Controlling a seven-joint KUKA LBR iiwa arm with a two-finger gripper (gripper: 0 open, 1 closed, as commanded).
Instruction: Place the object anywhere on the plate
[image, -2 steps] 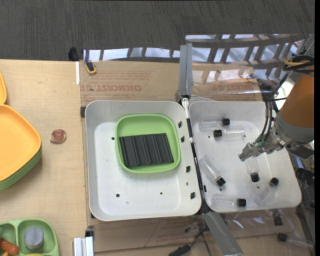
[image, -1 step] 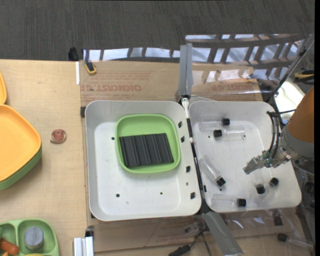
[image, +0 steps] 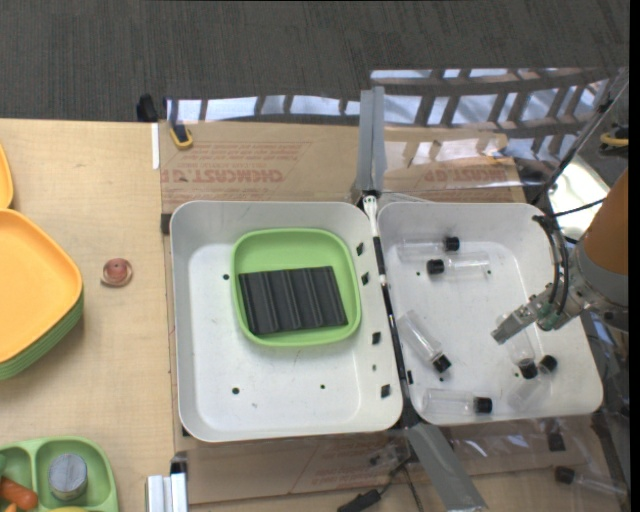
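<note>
Clear tubes with black caps lie scattered in the right bin (image: 560, 395), among them one (image: 455, 266) near its upper middle, one (image: 425, 345) at its left and one (image: 455, 404) along its lower edge; the green plate (image: 296, 246) sits in the left bin (image: 200, 400), bearing a dark ribbed block (image: 297, 300). The claw (image: 525, 322) hangs over the right bin's right side; whether it is open or closed I cannot tell. An orange plate (image: 35, 290) rests on the wooden surface (image: 110, 180) at left.

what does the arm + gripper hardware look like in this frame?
Little of the arm shows at the right edge: a rounded orange section above a grey wrist. The gripper is a small silver-grey metal assembly, slim and angular, with a greenish patch near its base. Dark cables loop along the wrist in a curve. No readable markings.
</note>
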